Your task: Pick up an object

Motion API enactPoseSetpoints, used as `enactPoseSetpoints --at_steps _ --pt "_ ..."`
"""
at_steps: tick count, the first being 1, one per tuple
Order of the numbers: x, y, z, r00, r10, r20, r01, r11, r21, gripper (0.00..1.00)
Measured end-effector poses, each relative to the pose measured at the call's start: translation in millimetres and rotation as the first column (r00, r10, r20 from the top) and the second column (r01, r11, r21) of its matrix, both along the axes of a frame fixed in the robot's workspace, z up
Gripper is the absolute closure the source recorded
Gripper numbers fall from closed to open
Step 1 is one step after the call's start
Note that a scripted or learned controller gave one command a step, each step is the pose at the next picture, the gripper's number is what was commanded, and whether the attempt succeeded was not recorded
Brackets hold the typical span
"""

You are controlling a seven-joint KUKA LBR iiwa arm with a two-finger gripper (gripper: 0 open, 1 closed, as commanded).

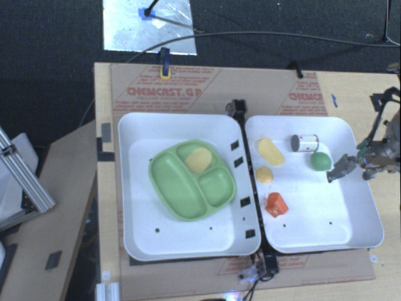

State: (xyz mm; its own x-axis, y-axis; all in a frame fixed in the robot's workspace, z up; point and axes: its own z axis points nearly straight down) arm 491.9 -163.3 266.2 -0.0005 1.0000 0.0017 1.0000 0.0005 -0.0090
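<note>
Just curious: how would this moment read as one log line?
gripper: over right bin, nothing held | nearest: green ball | left bin: green tray

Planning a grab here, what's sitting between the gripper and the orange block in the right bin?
In the camera view, only bare white bin floor lies between the gripper and the orange block. The green ball sits just above that line.

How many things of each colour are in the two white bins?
Yellow: 3 – one on the green plate, two in the right bin
Green: 2 – plate, ball
Orange-red: 1 – block
Silver-white: 1 – can
Total: 7
</note>
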Motion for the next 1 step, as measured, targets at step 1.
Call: enactPoseSetpoints --at_steps 1 --pt "2.1 0.5 5.4 1.000 0.003 0.011 -0.003 1.000 -0.003 0.00"
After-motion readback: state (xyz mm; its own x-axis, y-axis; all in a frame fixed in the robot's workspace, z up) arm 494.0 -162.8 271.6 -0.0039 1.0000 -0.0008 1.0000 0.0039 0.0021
